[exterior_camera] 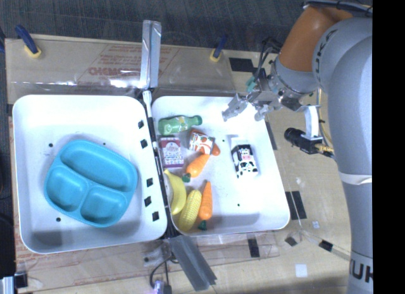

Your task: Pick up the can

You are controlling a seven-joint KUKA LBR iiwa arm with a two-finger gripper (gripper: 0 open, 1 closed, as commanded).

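Note:
The can [172, 152], dark red with a pale label, lies at the left side of the right bin [278, 191], just below a green bottle [178, 124]. My gripper [245, 112] hangs over the bin's far right corner, well to the right of the can and apart from it. Its two fingers [230, 111] stand spread, and nothing is between them. The grey arm with its orange band reaches in from the upper right.
Around the can lie a red-and-white carton [201, 141], a carrot [197, 165], a banana [177, 191], a corn cob [191, 209] and a second carrot [206, 200]. A cow-patterned box [244, 160] lies under the gripper. The left bin [25, 160] holds a blue divided plate [92, 181].

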